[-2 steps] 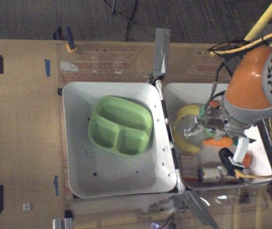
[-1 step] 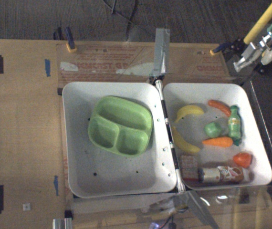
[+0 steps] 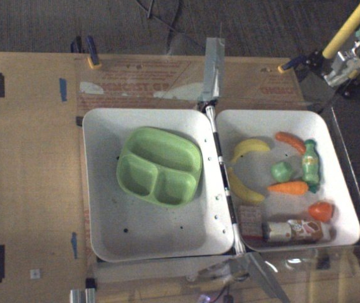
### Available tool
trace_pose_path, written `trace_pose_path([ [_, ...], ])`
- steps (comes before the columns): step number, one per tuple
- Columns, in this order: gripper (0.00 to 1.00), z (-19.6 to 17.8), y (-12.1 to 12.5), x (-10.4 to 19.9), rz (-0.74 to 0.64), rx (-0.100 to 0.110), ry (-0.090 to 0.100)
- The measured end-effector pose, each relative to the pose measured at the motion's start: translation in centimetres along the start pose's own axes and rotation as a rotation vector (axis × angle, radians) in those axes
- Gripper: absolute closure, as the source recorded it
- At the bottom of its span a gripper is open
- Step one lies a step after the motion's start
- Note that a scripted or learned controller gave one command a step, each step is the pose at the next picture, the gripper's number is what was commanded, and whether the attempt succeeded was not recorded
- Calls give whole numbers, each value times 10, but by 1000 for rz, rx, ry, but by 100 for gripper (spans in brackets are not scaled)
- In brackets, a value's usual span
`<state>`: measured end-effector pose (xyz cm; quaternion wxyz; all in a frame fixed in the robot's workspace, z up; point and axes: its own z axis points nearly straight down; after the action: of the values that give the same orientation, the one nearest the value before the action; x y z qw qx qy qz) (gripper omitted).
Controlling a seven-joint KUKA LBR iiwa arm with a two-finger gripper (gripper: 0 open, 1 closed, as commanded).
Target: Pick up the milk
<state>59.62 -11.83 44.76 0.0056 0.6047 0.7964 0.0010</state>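
Milk bottle (image 3: 295, 230), label illegible, right bin (image 3: 350, 223)

Left bin (image 3: 98, 188): divided tray (image 3: 160, 166) near the middle. Right bin (image 3: 341, 188): bananas (image 3: 248, 169) at 9 o'clock, bottle (image 3: 310, 164) toward 3, carrot (image 3: 288, 188) centred, milk (image 3: 295, 230) lying along the 6 o'clock wall.

The milk (image 3: 295, 230), a small bottle with a pale neck and a red-and-brown label, lies on its side along the near wall of the right-hand bin (image 3: 347, 188), just below the orange-red toy (image 3: 321, 211).
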Motion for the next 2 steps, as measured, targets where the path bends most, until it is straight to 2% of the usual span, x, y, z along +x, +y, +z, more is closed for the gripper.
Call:
trace_pose_path([
  [1,100,134,-84,-35,-72,7,6],
  [2,100,168,-142,-69,-218,7,8],
])
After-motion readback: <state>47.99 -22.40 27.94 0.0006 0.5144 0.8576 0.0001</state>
